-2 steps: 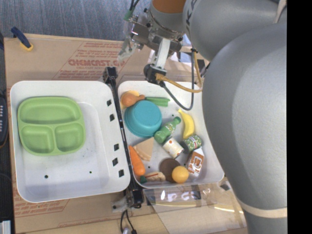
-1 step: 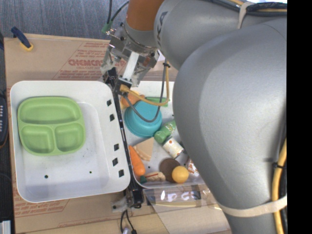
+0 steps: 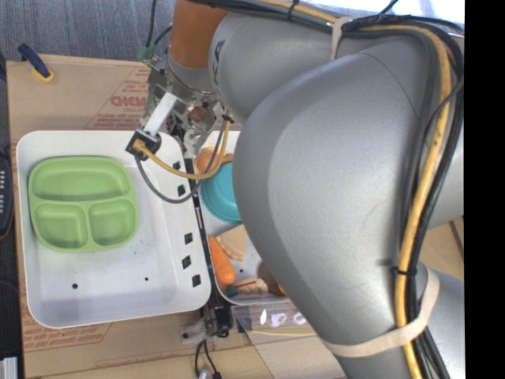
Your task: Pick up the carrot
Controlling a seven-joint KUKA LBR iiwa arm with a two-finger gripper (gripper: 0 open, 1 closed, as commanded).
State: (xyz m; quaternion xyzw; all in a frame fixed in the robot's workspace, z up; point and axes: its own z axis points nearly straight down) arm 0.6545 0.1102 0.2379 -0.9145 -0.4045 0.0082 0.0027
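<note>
- The arm [image 3: 339, 172], smooth grey and bulbous with an orange band [image 3: 193, 22] above the wrist, reaches in from the right and hides most of the right bin [image 3: 245, 294].
- The gripper [image 3: 189, 129] hangs above the divide between the two bins; I cannot tell how its tool end stands, as cables and brackets crowd it.
- A yellow and black cable [image 3: 430, 156] runs along the arm's outer curve.
- The carrot [image 3: 222, 264], a tapered orange piece, lies in the right bin just beside its left wall, well below the gripper and apart from it.
- A teal bowl [image 3: 221, 194] with a rounded rim sits in the right bin, above the carrot.
- The left bin [image 3: 102, 290] is shallow, white, glossy plastic with rounded corners.
- A light green three-compartment tray [image 3: 81, 202], matte, rests in the left bin's upper left part.
- Brown cardboard [image 3: 95, 85] with red print lies under the bins.
</note>
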